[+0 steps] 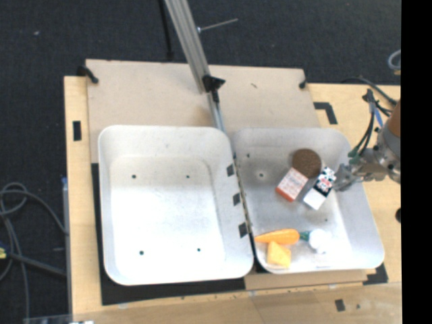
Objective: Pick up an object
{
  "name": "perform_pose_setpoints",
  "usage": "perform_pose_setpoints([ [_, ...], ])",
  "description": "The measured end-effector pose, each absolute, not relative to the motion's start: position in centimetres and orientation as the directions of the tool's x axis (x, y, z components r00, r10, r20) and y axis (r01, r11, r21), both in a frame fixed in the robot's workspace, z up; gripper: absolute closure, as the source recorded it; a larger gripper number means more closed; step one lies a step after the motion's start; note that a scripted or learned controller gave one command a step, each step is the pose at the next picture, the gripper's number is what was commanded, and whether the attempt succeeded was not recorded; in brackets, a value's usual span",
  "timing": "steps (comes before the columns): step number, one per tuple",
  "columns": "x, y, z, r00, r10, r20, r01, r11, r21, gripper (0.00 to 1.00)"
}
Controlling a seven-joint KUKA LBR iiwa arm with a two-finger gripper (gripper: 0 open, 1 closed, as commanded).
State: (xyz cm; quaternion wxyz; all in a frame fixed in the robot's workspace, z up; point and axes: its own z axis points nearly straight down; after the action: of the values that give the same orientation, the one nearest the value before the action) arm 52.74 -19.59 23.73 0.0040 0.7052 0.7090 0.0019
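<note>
One small black-and-white checkered box lies tilted.

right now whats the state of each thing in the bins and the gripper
brown round disc: flat on the right bin floor, near the back
red and white box: lying tilted, beside the disc
black and white box: lying at the gripper's tip
orange carrot: on its side, front of the right bin
yellow block: against the front wall
gripper: low over the right bin
</note>
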Motion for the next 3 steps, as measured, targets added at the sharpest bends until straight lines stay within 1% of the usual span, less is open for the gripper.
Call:
perform_pose_setpoints([
  [1,52.8,-19.8,21.5,0.0,1.0,-0.003,1.0,0.0,-0.001,1.0],
  [2,53.7,-14.5,22.9,-0.005,1.0,0.0,1.0,0.005,0.004,1.0],
  [3,54.3,-8.6,22.3,-0.007,1.0,0.001,1.0,0.007,0.002,1.0],
])
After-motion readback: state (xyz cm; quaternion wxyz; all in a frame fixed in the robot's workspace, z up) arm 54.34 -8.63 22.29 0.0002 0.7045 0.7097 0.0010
